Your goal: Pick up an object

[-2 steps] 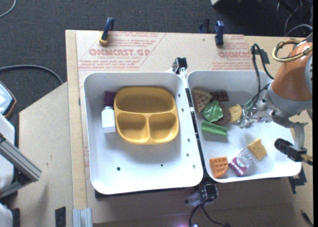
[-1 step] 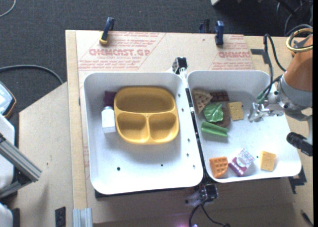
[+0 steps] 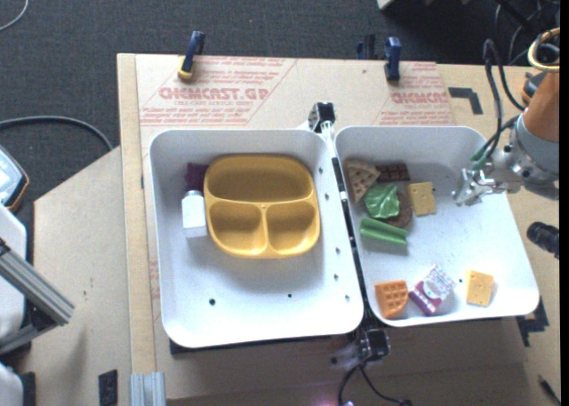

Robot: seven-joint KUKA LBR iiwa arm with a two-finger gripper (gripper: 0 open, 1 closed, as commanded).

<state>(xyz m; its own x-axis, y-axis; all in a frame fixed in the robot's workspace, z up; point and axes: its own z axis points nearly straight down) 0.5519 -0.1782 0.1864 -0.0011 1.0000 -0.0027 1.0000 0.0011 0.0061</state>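
- Nearest the camera, along the front wall of the right bin (image 3: pixel 524 299): an orange waffle-like toy piece (image 3: pixel 391 298), a small pink-and-white wrapped packet (image 3: pixel 432 290) touching its right side, and a yellow cheese-like block (image 3: pixel 480 288) a little further right, apart from the packet.
- Right bin, upper left area: a cluster of toy food. A tan waffle wedge (image 3: pixel 358 179) and a dark brown chocolate-like bar (image 3: pixel 392 171) sit at the back; a green leaf piece (image 3: pixel 383 201) lies in front of them over a brown item; a small yellow cracker square (image 3: pixel 422 198) sits just right of the leaf.
- A green bean-like stick (image 3: pixel 383 233) lies just in front of the leaf, slanted.
- Left bin (image 3: pixel 169 218) holds a yellow three-compartment tray (image 3: pixel 261 204), upright. A small white bottle (image 3: pixel 194 213) stands touching the tray's left edge; a dark purple item (image 3: pixel 196 173) lies just behind the bottle, partly hidden by the tray.
- Arm enters from the right; orange band visible at the frame edge. The end effector (image 3: pixel 471 187) hangs over the right bin's upper right area, well right of the cracker square.
- End effector state: nothing between its fingers; whether they are spread or closed, I cannot tell.
- Both bins rest on a surface (image 3: pixel 267 84) covered in printed brown paper, with a blue-and-yellow clamp (image 3: pixel 190 55) and a blue clamp (image 3: pixel 392 57) at its back edge.
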